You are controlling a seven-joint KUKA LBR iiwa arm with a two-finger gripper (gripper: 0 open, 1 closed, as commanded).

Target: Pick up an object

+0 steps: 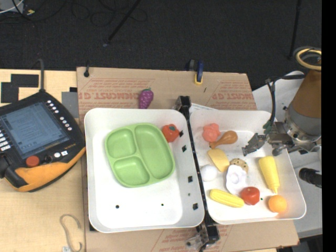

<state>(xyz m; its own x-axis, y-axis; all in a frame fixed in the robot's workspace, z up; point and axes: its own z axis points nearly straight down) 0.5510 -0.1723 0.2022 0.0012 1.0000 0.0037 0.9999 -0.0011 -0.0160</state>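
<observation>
- Red printed letters are seen upside down on the cardboard sheet [163,91]; they cannot be read surely.
- The gripper [261,142] is seen above the right bin [299,206]; its fingers are spread, nothing held.

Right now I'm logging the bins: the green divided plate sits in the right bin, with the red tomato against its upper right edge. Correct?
Not quite. The camera view shows the green divided plate in the left bin, not the right one. The red tomato does sit against its upper right edge.

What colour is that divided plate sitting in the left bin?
Light green. The divided plate shows plainly in the camera view, lying in the white left bin.
</observation>
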